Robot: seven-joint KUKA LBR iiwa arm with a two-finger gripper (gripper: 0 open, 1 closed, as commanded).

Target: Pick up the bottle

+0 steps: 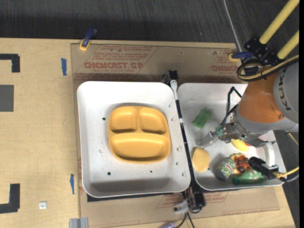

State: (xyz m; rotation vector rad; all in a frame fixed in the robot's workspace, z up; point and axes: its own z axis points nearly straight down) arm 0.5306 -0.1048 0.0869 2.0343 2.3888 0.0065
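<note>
A tan cardboard-covered bench (38,141) is seen from above, bordered at the top by dark carpeted floor, with strips of blue tape stuck here and there along the edges. Two shallow white bins are set side by side on it. The left bin (90,141) is occupied by a yellow plastic divided plate (139,132), turned so that its three rounded sections are raised near the bin's middle. The right bin (190,96) is entered from the right by the grey arm with the orange band (259,103), and the two-finger gripper (219,134) is placed low over the bin's middle. Whether its fingers are spread or pressed together cannot be told, since they are blurred against the white floor. A small green block (202,118) is found just up and left of the gripper, apart from it. A pale yellow rounded piece (200,160) lies near the bin's left wall. A yellow object (240,145) is partly hidden just beneath the wrist. The green plastic bottle (248,176) is laid on its side at the bin's lower right, touching a multicoloured rounded packet (230,166) beside it, and is kept well clear of the gripper.
</note>
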